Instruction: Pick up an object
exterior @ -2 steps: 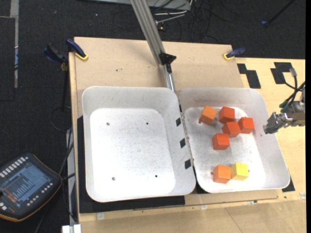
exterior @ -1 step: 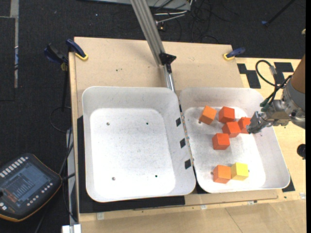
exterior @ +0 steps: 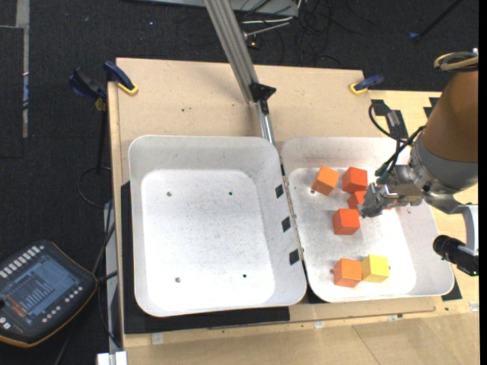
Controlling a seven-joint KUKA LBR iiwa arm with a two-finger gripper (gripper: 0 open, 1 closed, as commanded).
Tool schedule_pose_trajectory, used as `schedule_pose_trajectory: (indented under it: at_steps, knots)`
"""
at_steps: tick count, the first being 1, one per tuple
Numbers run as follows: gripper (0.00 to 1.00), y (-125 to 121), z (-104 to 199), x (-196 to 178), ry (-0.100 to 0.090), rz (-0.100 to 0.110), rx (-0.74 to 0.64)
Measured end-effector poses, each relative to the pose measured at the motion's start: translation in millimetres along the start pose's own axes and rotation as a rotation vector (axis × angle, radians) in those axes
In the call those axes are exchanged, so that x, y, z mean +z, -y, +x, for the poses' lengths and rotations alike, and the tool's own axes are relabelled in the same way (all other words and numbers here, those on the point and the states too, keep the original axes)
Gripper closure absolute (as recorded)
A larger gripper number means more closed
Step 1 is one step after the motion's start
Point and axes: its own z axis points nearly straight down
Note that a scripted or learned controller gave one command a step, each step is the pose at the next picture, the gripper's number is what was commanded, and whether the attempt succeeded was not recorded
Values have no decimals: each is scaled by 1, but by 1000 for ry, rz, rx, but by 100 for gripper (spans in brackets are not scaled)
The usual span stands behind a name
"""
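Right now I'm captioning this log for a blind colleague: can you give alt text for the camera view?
The gripper reaches from the right into the right bin, low among a cluster of orange blocks. Nearer the front edge sit another orange block and a yellow block, touching. The left bin lies alongside.

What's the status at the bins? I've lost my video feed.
End effector low in right bin, among orange blocks; grip unclear. Nearest block beside it, not lifted. Yellow block and another orange one sit apart.
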Motion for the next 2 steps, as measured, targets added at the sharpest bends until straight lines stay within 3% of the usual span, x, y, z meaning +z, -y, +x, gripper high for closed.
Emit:
schedule_pose_trajectory:
  at_steps: [2]
  knots:
    - [100, -5, 103, 26, 0, 2, 0]
